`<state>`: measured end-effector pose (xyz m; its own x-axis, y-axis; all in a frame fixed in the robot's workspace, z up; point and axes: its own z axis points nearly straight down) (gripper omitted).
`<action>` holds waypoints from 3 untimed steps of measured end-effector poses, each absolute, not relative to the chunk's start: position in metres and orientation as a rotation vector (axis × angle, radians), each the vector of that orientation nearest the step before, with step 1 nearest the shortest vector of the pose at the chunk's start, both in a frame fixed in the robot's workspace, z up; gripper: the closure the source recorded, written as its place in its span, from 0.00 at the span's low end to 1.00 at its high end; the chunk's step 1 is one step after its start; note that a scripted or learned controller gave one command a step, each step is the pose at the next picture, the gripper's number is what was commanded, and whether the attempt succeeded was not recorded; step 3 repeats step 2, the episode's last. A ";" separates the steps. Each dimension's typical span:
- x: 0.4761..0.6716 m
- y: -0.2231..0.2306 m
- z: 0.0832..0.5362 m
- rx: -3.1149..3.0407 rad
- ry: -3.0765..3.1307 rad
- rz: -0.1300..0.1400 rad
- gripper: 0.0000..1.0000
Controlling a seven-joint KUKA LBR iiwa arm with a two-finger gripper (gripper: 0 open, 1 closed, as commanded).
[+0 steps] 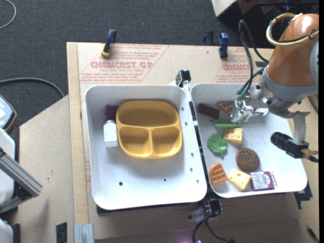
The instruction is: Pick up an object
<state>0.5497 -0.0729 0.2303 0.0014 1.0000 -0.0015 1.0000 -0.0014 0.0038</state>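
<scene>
1. Camera view: the grey arm with an orange band [298, 32] reaches in from the right and hangs over the far part of the right shallow white bin [296, 178].
2. Its metal pincer [242, 113] sits low above the far-left part of that bin; whether it is wide or narrow I cannot tell, and nothing is seen held in it.
3. Just under and left of the pincer lie a dark brown bar [207, 110] and a thin green stick [223, 123]; a brown triangular piece [226, 107] lies beside the bar.
4. Just near of the pincer lies a pale yellow cheese wedge [234, 135], with a green leafy toy [217, 145] to its left.
5. Nearer still are a round brown cookie [247, 159], an orange waffle square [218, 174], a second yellow cheese wedge [239, 178] and a small pink and white carton [262, 180].
6. The left shallow white bin [147, 189] holds a yellow three-part plastic tray [149, 128], with a small white bottle [110, 133] touching its left edge and a dark purple item [111, 110] just beyond the bottle.
7. Both bins rest on a cardboard-covered worktop [152, 65] with clamps at its far edge.
</scene>
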 end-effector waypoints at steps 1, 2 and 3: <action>0.549 -0.056 0.218 2.222 2.226 -0.002 1.00; 0.556 -0.060 0.230 2.218 2.220 0.003 1.00; 0.556 -0.060 0.230 2.218 2.220 0.003 1.00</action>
